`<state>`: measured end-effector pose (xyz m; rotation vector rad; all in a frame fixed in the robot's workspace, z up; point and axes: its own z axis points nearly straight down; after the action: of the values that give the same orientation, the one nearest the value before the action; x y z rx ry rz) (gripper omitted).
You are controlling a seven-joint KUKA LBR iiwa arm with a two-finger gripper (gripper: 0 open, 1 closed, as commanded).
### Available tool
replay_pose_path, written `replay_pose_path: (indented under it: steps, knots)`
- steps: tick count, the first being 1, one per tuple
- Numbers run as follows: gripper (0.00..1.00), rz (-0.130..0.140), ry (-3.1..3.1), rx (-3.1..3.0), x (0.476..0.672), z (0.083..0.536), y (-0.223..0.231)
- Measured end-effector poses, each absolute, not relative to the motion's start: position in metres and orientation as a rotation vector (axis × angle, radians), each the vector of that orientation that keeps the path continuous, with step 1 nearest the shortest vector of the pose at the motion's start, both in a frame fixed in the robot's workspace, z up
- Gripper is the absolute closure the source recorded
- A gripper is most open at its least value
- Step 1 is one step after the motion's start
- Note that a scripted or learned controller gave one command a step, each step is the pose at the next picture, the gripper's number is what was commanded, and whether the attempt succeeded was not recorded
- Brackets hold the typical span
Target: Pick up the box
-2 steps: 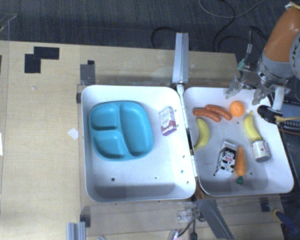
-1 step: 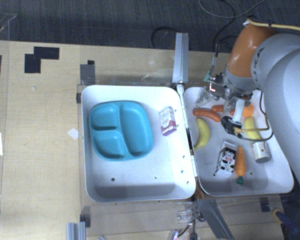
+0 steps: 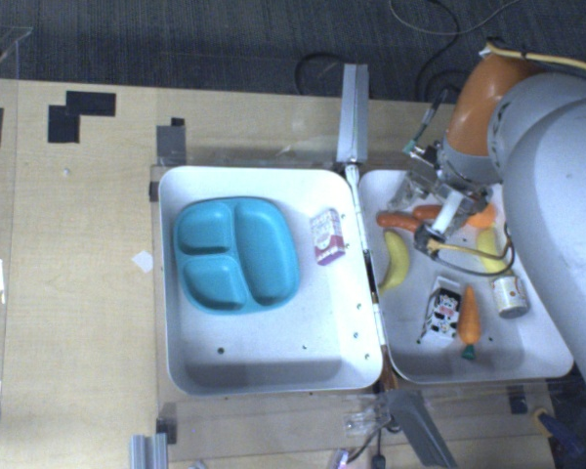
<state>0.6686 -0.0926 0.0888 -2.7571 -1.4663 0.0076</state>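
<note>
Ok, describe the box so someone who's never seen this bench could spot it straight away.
Find the left white bin, the one that holds the blue divided plate. The box lies just right of that plate, near the bin's right wall. It is a small carton, white and pinkish-purple, the only other thing in that bin; the fruit and carrots are all in the other bin.

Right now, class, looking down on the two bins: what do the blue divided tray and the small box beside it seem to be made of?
The blue divided tray looks like moulded plastic: one even colour, rounded compartment walls, a soft matt sheen. The small white and purple box seems to be printed cardboard: flat faces, sharp folded edges, coloured print. Both lie in the left shallow white bin, probably plastic too, though its smooth look leaves that open.
</note>
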Motion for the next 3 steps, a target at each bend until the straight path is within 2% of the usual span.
replay_pose_path:
  steps: [1,2,3]
  knots:
    - [1.00,-0.016,-1.480,-2.770,0.673,0.101,-0.093]
    - [1.00,-0.011,-1.440,-2.795,0.670,0.245,0.002]
    - [1.00,-0.011,-1.272,-2.875,0.669,0.349,0.041]
